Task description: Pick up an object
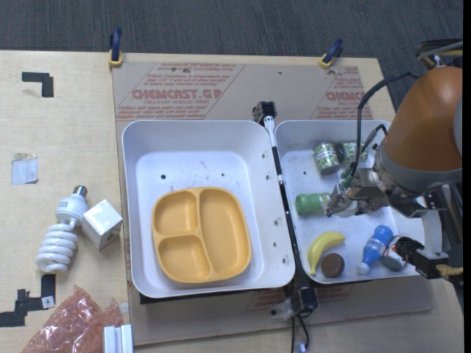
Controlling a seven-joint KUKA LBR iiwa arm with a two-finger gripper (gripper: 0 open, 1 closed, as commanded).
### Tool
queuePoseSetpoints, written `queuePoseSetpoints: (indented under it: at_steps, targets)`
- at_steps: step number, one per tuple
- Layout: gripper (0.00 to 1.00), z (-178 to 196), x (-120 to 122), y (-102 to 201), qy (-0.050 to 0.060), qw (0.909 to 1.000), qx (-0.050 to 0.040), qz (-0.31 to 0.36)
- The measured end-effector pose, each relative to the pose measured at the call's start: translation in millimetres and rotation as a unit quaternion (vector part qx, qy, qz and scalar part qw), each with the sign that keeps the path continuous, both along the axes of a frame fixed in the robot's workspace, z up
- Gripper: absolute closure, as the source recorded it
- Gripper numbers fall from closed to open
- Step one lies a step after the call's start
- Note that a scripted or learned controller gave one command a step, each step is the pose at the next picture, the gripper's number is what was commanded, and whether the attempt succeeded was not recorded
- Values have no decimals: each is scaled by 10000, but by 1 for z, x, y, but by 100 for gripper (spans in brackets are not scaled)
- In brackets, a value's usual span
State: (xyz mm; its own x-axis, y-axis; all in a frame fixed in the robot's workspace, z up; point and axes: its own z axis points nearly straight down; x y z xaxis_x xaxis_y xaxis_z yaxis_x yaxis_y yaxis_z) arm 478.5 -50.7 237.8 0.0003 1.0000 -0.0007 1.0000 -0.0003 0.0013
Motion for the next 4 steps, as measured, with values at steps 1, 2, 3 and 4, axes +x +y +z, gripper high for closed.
queuePoseSetpoints:
  at_steps: [1, 2, 3, 4]
  targets:
    - [100, -17, 1, 47, -3, 10000, 2, 0]
    - [100, -33, -1, 0, 11, 10000, 2, -6]
    - [100, -30, 2, 22, 11, 10000, 0, 0]
    - [100, -27, 4, 49, 12, 10000, 0, 2]
